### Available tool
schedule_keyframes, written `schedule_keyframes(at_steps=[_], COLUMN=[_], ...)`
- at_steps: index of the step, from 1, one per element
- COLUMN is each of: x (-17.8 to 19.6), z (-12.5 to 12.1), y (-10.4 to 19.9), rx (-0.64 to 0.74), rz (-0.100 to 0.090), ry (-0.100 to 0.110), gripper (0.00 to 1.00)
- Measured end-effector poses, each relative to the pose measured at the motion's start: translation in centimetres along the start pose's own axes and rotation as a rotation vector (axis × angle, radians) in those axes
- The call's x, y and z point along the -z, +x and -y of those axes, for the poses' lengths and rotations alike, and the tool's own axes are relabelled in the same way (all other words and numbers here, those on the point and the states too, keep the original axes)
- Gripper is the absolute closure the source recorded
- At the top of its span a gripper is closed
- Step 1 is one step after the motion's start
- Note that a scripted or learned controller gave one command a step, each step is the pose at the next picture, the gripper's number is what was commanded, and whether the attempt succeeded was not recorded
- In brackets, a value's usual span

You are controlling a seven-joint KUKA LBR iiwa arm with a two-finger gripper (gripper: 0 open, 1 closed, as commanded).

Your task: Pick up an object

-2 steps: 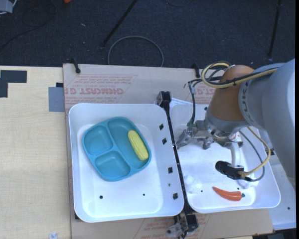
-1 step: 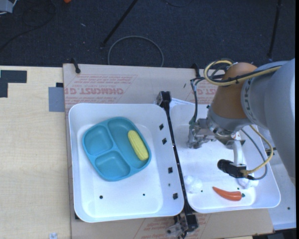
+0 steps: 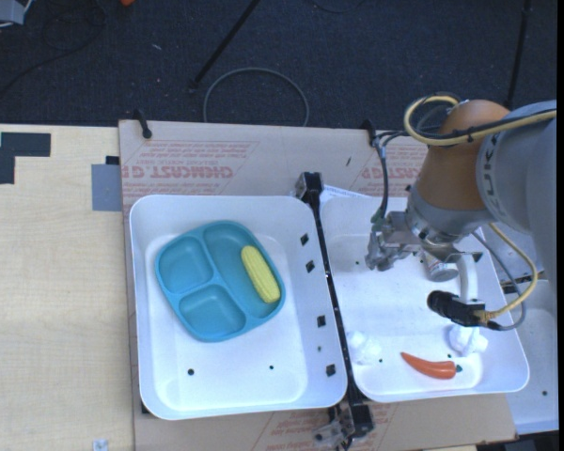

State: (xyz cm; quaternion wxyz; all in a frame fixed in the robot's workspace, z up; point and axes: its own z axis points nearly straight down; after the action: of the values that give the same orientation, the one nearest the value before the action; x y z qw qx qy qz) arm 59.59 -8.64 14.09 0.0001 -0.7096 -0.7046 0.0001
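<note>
Now, camera view, from above:
Arm: reaching in from the right over the right bin (image 3: 508, 374).
Gripper (image 3: 383, 252): low over that bin's upper left; grip state impossible to tell.
Orange pepper (image 3: 429, 365): lying near the right bin's front edge.
Small white piece (image 3: 364, 348): just left of the pepper.
Left bin (image 3: 169, 383): holds a blue divided plate (image 3: 216, 280) with a yellow corn cob (image 3: 260, 272) in its right compartment.

2 white bins (image 3: 169, 383), 1 blue tray (image 3: 193, 285), 1 corn cob (image 3: 260, 273), 1 chili pepper (image 3: 429, 365).

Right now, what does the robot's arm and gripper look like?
The arm is grey with a rounded orange band above the wrist. A yellow cable loops over the band, with thinner black cables alongside. The gripper is a small grey metal assembly.
</note>
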Motion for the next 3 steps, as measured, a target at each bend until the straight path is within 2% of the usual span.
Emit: schedule_keyframes(at_steps=[2,3], x=[10.4,10.8], z=[-0.5,-1.9], y=[-1.2,4.3], rx=[0.009,0.012], rz=[0.001,-0.002], ry=[-0.003,0.000], gripper=[1.00,1.00])
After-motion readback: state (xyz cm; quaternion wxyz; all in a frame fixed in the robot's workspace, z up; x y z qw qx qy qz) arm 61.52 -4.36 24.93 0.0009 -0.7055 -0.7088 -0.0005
